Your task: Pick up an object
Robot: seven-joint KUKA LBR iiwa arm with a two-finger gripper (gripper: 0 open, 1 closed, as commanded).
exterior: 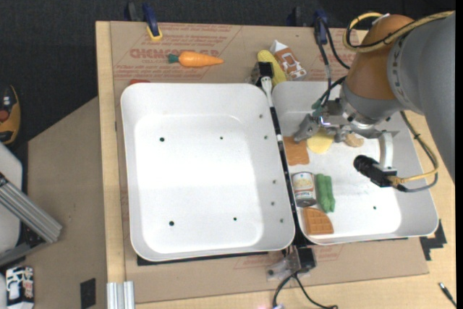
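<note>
My gripper (pixel 317 125) hangs low over the back left part of the right bin (pixel 376 224), reaching in from the right under the orange band (pixel 376 61). Just below it lie a yellow piece (pixel 320 145) and a flat orange-brown slice (pixel 295 151). A tan bit (pixel 355 140) lies to their right, beside the wrist. Nearer the front of the same bin sit a small can (pixel 304 188), a green vegetable (pixel 325 192) and a brown waffle-like piece (pixel 317 222). The wrist hides the spot right under the gripper.
The left white bin (pixel 137 155) adjoins the right one along a black seam. Behind the bins, on the cardboard, lie a toy carrot (pixel 197 60), a banana (pixel 269 63) and a small box (pixel 291 64). A black cable plug (pixel 373 170) hangs over the right bin.
</note>
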